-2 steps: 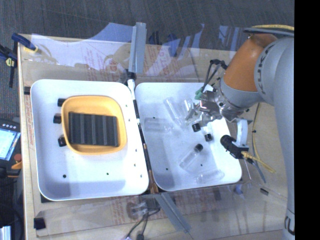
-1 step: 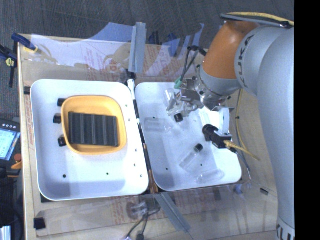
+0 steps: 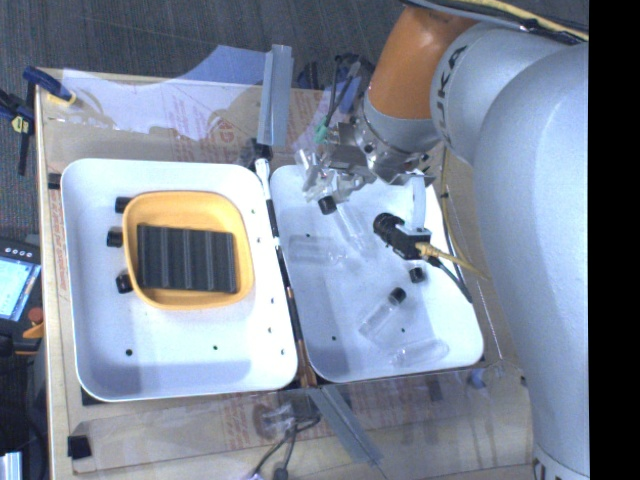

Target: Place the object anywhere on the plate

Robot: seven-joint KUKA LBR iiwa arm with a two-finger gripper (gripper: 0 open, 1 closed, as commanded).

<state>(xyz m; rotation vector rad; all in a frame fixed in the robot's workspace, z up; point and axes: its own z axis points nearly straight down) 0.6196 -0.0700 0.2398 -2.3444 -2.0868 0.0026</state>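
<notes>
The plate [image 3: 190, 250], a yellow-orange dish with a dark ribbed insert at its centre, lies in the left bin [image 3: 100, 348], near that bin's upper middle. The right bin [image 3: 330, 348] holds several clear, hard-to-read items: a small clear bottle with a dark cap [image 3: 385, 313] near the bin's lower middle, another transparent piece [image 3: 420, 351] just beside it toward the lower right corner, and a faint clear shape [image 3: 320, 253] near the bin's left wall. Which of these is the object to be moved cannot be told with certainty; none of them rests on the plate. The gripper [image 3: 325, 183] hangs over the upper left part of the right bin, with the arm [image 3: 510, 168] covering much of that bin's right side. Whether the jaws are apart or together cannot be told, and no object is visibly between them. The step in hand appears to be acquisition. For a sound grasp, centre the tool over one item only and avoid the bin wall. Transparent items are likely to slip; confirm capture before carrying across to the plate.
</notes>
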